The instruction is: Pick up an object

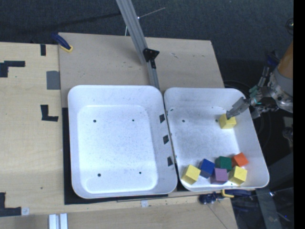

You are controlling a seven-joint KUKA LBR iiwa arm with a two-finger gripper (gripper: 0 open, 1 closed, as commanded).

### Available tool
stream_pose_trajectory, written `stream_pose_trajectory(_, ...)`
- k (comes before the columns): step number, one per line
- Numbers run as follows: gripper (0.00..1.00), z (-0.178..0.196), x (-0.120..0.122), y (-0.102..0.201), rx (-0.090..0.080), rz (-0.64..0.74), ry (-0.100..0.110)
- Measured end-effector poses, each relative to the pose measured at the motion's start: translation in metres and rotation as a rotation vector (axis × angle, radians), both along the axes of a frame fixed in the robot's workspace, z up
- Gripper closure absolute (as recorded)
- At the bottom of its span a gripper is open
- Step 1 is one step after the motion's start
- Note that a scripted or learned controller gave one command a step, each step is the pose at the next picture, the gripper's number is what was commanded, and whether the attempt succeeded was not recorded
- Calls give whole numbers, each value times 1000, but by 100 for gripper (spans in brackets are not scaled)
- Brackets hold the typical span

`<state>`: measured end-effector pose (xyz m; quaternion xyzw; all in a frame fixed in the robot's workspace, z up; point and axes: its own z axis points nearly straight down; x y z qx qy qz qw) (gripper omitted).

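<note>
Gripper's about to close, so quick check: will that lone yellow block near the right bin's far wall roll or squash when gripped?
The yellow block looks cube-shaped with flat faces, so it should slide, not roll. It looks rigid and probably light. Nudged off-centre by the gripper, it may twist.

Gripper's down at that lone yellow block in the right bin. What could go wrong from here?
1. The gripper meets the yellow block at its upper edge, so it may nudge it rather than grasp it.
2. The block sits close to the right bin's far-right wall; a push could pin it there.
</note>
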<state>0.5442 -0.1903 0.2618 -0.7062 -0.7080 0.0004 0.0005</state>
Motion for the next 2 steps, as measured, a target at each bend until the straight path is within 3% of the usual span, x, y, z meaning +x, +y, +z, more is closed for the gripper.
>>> stream_pose_trajectory(1,0,0,0,0,0,0,0)
stream_pose_trajectory(2,0,-46,3,-4,0,-2,5)
